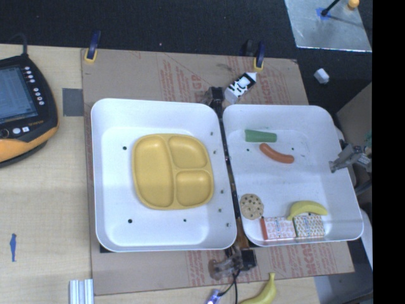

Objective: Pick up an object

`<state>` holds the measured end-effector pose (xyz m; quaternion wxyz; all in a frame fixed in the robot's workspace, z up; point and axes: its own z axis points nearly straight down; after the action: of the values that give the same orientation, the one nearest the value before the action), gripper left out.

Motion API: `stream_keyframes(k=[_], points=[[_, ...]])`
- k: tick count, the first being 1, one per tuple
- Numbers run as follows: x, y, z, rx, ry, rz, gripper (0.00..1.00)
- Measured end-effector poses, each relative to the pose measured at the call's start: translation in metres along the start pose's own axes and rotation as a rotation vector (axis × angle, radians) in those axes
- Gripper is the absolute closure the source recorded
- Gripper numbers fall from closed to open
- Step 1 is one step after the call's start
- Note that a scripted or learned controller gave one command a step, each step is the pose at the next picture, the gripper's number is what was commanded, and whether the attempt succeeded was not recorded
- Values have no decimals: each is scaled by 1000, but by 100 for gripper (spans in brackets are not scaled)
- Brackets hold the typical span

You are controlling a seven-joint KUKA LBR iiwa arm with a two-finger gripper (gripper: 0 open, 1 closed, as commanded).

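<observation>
The job has not begun yet. The gripper point(345, 159) waits at the right edge of the right bin point(329, 120), and I cannot tell how it is set. It holds nothing. The hot dog point(276, 153), green block point(261, 135), cookie point(251, 205) and banana point(307, 208) all lie in that bin

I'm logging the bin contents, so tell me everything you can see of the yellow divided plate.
The yellow divided plate lies flat in the left white bin, near its middle. It is a rounded rectangle, looks like matte plastic, and has three compartments: one long one along its left side and two smaller ones stacked on its right. All three hold nothing. It touches only the bin floor; the hot dog and the other pieces lie in the right bin.
</observation>
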<state>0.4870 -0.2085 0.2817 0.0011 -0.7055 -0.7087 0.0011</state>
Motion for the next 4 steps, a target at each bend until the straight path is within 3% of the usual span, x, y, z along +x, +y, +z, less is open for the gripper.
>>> stream_keyframes(k=[1,2,3,4], points=[[81,-1,135,2,1,-2,0],[22,46,185,0,0,2,0],[-4,125,84,-3,-1,1,0],[34,139,119,1,1,-1,0]])
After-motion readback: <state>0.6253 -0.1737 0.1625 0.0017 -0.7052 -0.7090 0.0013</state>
